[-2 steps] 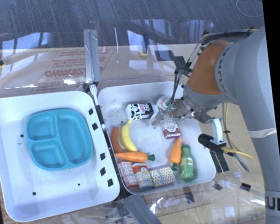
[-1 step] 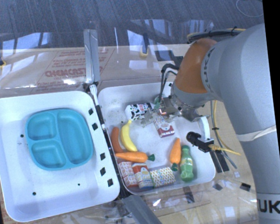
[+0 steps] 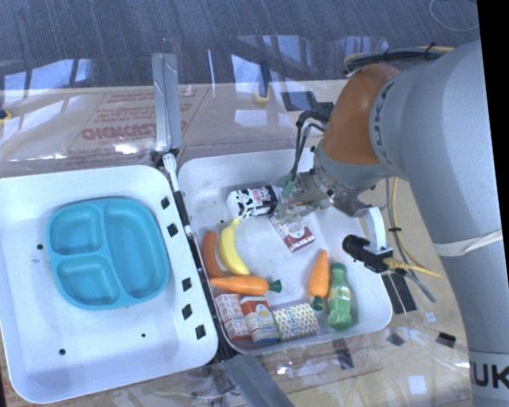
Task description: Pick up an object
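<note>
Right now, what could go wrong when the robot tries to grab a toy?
1. The claw hangs where the cow-print carton and a small red packet lie close together, so it might bump one while reaching for the other.
2. The banana and carrots lie bunched up, so grabbing one could drag another.

Dark blue-grey carpet (image 3: 215,15) across far side, fine ribbed weave. Thin cable loop (image 3: 453,9) lying on carpet at far right. Bench (image 3: 72,127) topped with brown cardboard, faded red print on it. Clear plastic sheet (image 3: 31,82) over cardboard, catching bluish-white glare from overhead light. Grey metal upright (image 3: 167,98) standing at far edge, mid-bench. Grey flat bracket (image 3: 262,389) at near edge. Small black tape marks along near edge.
</note>
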Motion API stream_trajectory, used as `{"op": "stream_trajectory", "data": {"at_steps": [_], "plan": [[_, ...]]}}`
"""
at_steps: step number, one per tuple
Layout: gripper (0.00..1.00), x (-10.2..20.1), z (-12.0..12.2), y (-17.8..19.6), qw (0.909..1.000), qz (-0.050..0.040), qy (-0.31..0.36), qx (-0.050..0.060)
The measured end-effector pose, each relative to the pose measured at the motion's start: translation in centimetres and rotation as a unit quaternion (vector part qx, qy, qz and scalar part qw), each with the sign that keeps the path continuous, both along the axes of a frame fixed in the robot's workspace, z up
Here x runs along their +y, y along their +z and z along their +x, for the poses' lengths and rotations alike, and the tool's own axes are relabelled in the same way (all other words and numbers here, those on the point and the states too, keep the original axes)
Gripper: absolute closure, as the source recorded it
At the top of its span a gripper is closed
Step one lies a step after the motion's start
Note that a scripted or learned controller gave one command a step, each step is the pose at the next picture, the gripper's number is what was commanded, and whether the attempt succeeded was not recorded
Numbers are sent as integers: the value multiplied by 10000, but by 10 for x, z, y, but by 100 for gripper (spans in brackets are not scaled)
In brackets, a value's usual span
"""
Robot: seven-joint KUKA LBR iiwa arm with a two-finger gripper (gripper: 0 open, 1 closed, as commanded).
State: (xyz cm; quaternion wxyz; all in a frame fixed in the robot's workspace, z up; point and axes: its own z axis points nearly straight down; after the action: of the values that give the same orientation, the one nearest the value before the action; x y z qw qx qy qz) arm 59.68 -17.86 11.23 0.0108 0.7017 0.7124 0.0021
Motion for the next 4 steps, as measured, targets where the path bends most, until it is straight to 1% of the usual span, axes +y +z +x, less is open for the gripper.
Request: {"op": "stream_trajectory", "data": {"at_steps": [1, 2, 3, 4], "plan": [[0, 0, 0, 0, 10000, 1, 3, 0], [100, 1, 1, 10, 10000, 0, 21, -2], [0, 1, 1, 10, 10000, -1, 23, -1], [0, -31, -7, -20, 9972, 56, 733, 104]]}}
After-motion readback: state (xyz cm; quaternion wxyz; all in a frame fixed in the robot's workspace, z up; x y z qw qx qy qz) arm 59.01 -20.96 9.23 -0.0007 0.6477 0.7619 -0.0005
